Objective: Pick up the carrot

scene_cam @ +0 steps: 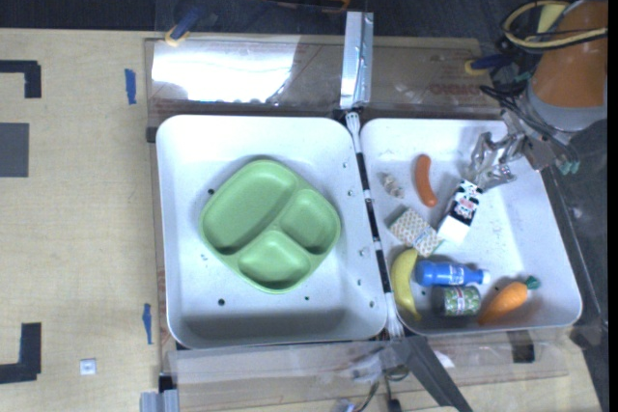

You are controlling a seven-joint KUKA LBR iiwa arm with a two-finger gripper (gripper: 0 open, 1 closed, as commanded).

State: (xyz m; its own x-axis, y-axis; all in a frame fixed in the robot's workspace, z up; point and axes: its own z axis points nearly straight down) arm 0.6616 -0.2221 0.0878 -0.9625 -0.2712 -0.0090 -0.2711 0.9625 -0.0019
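One carrot [506, 299] is seen low in the right bin [550, 207], well below the hand [492, 161], whose grip cannot be told.

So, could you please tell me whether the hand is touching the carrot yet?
Apart. The camera view shows the hand near the right bin's far side, while the carrot lies at its near edge, with bare white floor between them.

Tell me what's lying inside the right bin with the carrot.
Beside the carrot in the right bin: a blue bottle, a banana partly under it, a sausage, and a small carton.
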